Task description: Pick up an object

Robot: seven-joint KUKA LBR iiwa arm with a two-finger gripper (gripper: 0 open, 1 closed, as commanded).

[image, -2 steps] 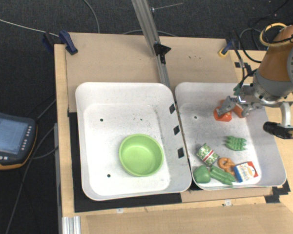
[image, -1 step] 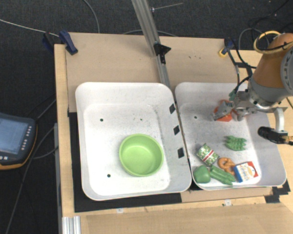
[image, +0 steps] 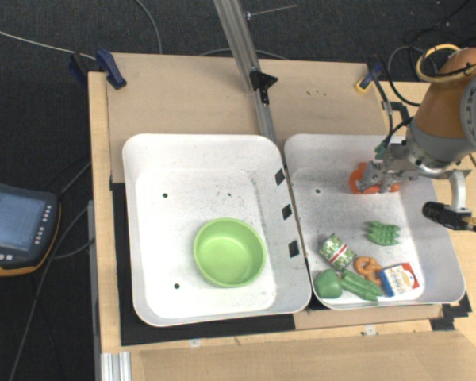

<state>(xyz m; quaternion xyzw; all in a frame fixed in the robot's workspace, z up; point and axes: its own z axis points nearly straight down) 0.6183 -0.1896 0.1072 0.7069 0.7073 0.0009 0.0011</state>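
The right bin (image: 333,159) holds an orange object (image: 360,181) near its far side. My gripper (image: 383,176) is low over the bin, right beside this orange object on its right and seemingly touching it. Nearer the bin's front lie a green leafy toy (image: 382,232), a small green and white can (image: 335,252), an orange ring-shaped piece (image: 368,265), a green pepper (image: 328,284), a long green vegetable (image: 362,286) and a red, white and blue carton (image: 400,279).
A light green bowl (image: 229,252) sits in the left bin (image: 166,173). A metal pole (image: 242,46) slants over the bench behind the bins. Black clips (image: 286,211) line the wall between the bins. A black fitting (image: 444,213) juts from the arm over the right bin's edge.
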